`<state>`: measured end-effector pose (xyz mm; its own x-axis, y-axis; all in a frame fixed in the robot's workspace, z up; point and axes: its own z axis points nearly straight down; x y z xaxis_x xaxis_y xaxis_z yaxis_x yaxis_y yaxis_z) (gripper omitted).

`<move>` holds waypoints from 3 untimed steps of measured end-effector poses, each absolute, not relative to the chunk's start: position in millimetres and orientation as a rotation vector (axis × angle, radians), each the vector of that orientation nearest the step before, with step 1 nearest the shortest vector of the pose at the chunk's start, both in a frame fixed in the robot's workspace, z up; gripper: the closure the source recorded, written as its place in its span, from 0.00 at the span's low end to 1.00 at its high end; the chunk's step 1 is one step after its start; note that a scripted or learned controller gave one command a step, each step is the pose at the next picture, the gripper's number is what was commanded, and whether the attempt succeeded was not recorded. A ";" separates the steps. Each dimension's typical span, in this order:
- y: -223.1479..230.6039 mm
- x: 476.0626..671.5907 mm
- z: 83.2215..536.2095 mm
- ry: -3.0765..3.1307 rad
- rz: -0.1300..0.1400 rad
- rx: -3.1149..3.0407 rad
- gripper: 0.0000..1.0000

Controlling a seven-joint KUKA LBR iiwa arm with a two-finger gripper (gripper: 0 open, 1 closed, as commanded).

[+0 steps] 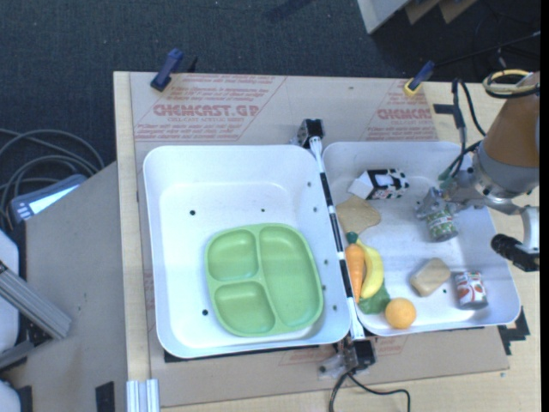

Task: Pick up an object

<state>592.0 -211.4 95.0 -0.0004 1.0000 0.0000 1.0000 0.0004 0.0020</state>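
in the camera view, the gripper (439, 211) hung low in the right bin (506, 312), at the right of the frame, right over a small greenish object (442, 225); whether it held it i could not tell. below it lay a tan block (430, 276), a can (470, 289), an orange (400, 313), a banana (372, 270) and a carrot (355, 269). a green tray (262, 278) sat in the left bin (171, 187).

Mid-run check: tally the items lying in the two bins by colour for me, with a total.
Green: 1, divided tray in the left bin
Orange: 2, carrot, round fruit
Yellow: 1, banana
Tan: 2, flat piece, block
Black and white: 1, small toy
Red and white: 1, can
Total: 8
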 end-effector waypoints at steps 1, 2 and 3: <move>-162.3 631.1 84.8 2.222 0.003 2.218 1.00; -117.2 587.0 205.9 2.221 0.003 2.218 1.00; -58.7 592.9 217.1 2.221 0.003 2.219 1.00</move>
